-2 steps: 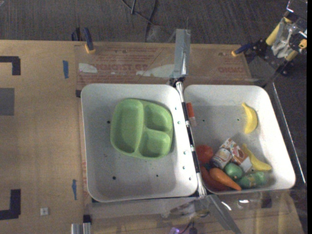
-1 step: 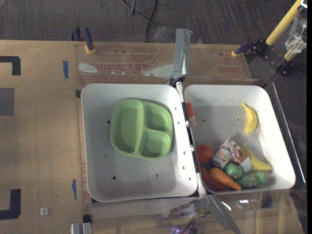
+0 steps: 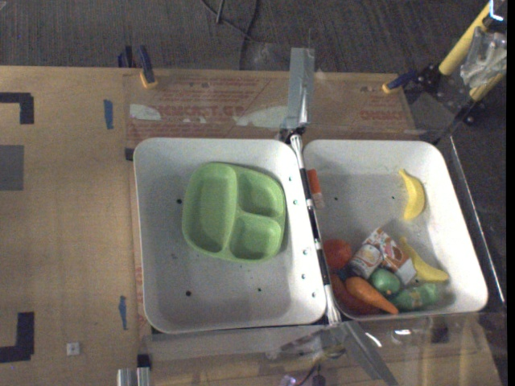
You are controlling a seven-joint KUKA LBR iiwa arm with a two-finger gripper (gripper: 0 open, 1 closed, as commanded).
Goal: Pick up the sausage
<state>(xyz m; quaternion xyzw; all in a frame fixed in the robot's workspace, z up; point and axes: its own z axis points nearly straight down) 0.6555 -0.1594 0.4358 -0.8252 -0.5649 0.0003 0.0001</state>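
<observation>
Hard to make out: sausage (image 3: 338, 293), a dark red length at 7 o'clock in the right bin (image 3: 354, 155), against its left wall and mostly covered by a carrot (image 3: 370, 293). Cannot tell the pincer's state. Blurred gear with yellow bars (image 3: 471, 39), cut off at 1 o'clock. Tan bench (image 3: 64, 240) with blue tape marks; dark floor at 12 o'clock. In the left bin (image 3: 161, 296), a green divided plate (image 3: 233, 213). In the right bin, one banana (image 3: 412, 193) apart at 2 o'clock; crowded from 5 to 7 o'clock, a tomato (image 3: 338, 253), can (image 3: 366, 257), carton (image 3: 394, 254), second banana (image 3: 426, 270) and green fruit (image 3: 385, 281).
</observation>
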